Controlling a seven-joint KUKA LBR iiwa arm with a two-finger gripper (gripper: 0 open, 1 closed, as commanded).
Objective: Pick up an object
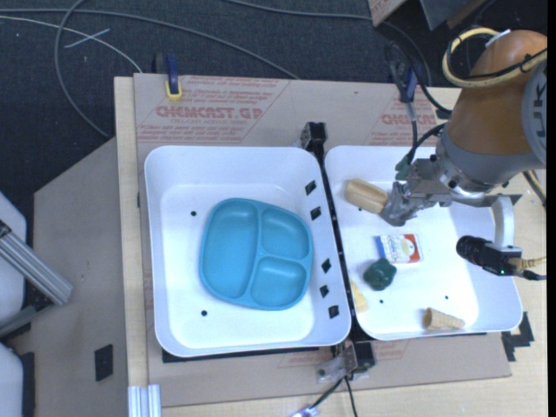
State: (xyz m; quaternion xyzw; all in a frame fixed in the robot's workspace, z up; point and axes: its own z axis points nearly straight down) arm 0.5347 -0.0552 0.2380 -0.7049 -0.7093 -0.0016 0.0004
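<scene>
Loose cables (87, 33) trail over the dark floor at the far left, and a metal rail (30, 268) runs out of view at the left edge. The worktop (226, 98) carries printed red lettering along its far side, with a blue-and-yellow clamp (172, 76) gripping that edge.

The left bin (161, 233) holds a blue divided plate (255, 253), lying flat in its middle with three compartments. A black divider (323, 224) with small black clips runs between the two bins.

The right bin (495, 315) holds several small things. A tan cylindrical piece (365, 196) lies near its far left corner. Below it, well apart from the cylinder, sits a small white packet with red and blue print (400, 248), its wording too small to read. Just beside the packet's near left corner is a dark green lump (380, 274), its shape hard to make out. A small yellowish scrap (359, 299) lies by the bin's left wall, and a tan wedge (443, 321) rests near the front rim.

The end effector (399, 208) hangs low over the right bin, just beside the tan cylinder and above the packet. Its tips blur into grey metal, so I cannot tell how wide it stands or whether it grips anything. The orange-banded arm (499, 85) is cut off at the right edge.
</scene>
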